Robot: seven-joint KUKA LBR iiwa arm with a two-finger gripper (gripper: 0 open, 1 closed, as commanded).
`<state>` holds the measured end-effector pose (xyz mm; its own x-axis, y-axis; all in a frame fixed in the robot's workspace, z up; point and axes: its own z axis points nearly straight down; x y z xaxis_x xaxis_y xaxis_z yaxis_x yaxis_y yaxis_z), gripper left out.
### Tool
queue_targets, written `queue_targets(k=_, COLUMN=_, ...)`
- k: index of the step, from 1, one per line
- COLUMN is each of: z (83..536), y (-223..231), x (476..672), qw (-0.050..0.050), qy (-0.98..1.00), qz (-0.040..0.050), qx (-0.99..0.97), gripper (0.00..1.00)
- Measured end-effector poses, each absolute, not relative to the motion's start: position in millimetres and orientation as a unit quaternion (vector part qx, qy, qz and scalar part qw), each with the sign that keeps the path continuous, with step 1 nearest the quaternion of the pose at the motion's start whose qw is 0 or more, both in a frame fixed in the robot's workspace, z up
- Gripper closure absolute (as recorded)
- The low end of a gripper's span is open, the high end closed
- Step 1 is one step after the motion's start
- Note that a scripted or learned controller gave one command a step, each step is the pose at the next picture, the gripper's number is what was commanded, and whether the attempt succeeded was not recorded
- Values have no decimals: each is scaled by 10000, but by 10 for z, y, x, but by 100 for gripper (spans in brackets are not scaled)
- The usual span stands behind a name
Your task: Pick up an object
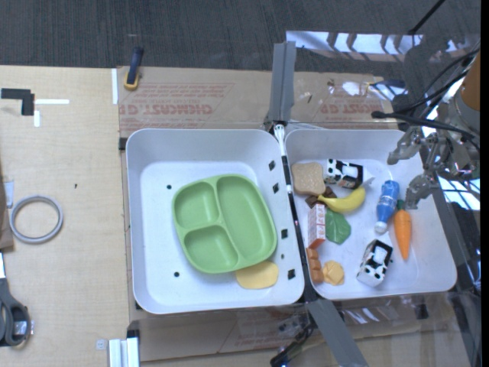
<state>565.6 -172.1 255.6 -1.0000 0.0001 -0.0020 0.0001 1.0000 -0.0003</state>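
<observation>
- The claw (415,176) hangs over the right edge of the right bin (443,281), its two metal fingers spread apart with nothing between them.
- One fingertip (413,198) stands just above the carrot (403,233), which lies upright along the bin's right side; whether they touch cannot be told.
- A blue bottle (386,202) lies just left of the carrot, nearly against it, crowding that side of it.
- A black-and-white cow-patterned carton (375,263) lies below the bottle, near the carrot's lower end.
- A second cow-patterned item (344,173) sits at the bin's upper middle, beside a slice of bread (309,178).
- A banana (344,200) lies below the bread, with a green leaf-shaped piece (337,227) and a small red-and-white carton (316,227) under it.
- Small orange and tan food pieces (330,273) lie at the lower left corner of the right bin.
- The left bin (145,228) holds a green divided plate (223,222), with a yellow flat piece (257,276) touching its lower edge.
- On the table (61,281), well apart from both bins, lies a grey ring (34,219).
</observation>
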Motion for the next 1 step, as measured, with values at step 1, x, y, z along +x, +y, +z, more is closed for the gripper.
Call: queue_targets(k=1, z=1113, y=-1460, x=5178, qw=98, qy=9996, qz=-25, qx=-280, gripper=0)
